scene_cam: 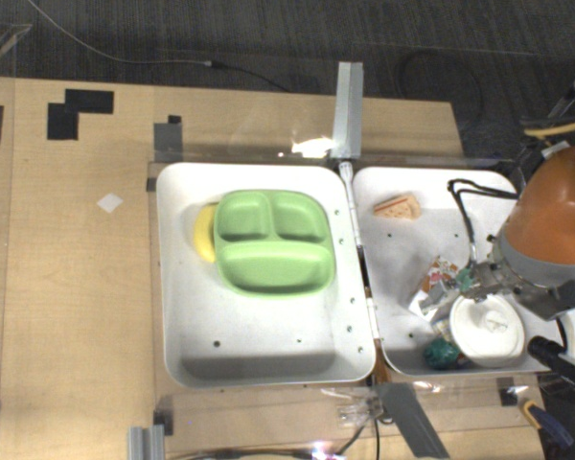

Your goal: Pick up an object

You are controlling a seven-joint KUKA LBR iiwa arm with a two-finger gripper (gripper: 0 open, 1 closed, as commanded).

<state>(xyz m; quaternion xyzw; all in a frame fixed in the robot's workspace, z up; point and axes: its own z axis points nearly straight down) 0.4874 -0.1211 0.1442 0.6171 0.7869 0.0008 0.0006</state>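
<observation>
Teal object [443, 354] in right bin [402, 257], green tray [272, 241] in left bin [249, 343]

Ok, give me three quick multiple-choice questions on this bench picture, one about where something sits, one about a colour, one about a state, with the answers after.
1. Where does the divided tray sit?
A. in the left bin
B. in the right bin
C. on the bench outside both bins

2. What colour is the thing poking out from under the tray's left edge?
A. red
B. yellow
C. black

3. How does the tan wedge-shaped piece stand with respect to the arm?
A. clamped by the arm
B. lying apart from it, near the right bin's far wall
C. stacked on the white round object

Answers: 1 A, the green tray rests on the left bin's floor. 2 B, a yellow edge shows beside the tray. 3 B, the wedge lies alone on bare bin floor, with the arm over the white round object at the near side.
</observation>
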